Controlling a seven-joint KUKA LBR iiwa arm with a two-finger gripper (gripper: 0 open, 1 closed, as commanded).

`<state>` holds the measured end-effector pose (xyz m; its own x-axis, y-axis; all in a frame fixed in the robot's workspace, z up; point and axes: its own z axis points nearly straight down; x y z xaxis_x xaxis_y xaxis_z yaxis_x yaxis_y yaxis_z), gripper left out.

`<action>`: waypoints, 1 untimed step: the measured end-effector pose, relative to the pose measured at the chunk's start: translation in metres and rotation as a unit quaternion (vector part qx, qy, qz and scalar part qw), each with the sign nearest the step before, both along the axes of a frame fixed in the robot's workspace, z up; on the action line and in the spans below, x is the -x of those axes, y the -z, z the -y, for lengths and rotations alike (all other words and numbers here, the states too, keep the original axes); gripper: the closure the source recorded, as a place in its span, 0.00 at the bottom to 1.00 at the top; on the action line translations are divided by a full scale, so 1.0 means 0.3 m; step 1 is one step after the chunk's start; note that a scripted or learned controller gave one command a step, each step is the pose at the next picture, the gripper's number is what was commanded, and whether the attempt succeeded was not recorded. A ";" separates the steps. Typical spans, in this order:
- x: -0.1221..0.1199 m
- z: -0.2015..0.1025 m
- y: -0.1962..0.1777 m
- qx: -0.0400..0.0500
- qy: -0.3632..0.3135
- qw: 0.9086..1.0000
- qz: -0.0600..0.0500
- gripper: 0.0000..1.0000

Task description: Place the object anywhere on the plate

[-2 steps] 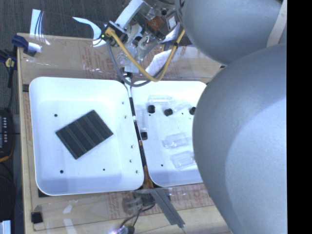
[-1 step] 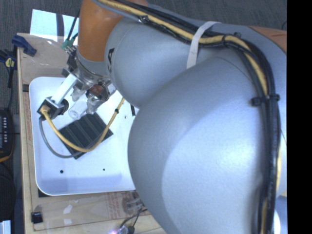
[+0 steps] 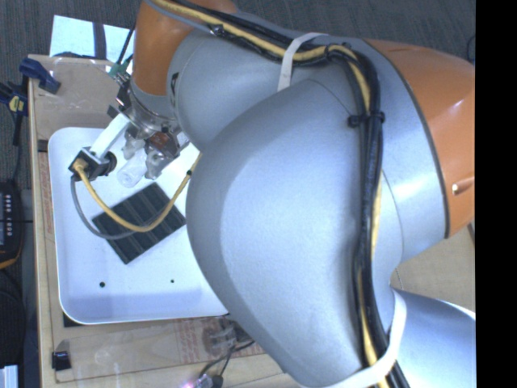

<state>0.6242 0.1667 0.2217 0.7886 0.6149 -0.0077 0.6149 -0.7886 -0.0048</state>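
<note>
My gripper hangs over the upper left part of the white bin, pointing down. Its two pale, see-through fingers stand slightly apart, and I see nothing between them. Just below the gripper a dark, ribbed, flat rectangular piece lies slanted on the bin floor. A yellow-and-black cable loops from the wrist across this piece. The grey arm with its orange band hides the right side of the bin and whatever lies there.
The bin's left rim and lower rim border the wooden bench. A blue clamp sits at the bench's top left corner. A black device lies beyond the left edge.
</note>
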 end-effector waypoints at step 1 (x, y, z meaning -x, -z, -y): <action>-0.065 0.063 0.083 0.000 0.076 0.997 0.003 1.00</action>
<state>0.6436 0.1479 0.1969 0.8722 0.4891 -0.0029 0.4891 -0.8722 -0.0015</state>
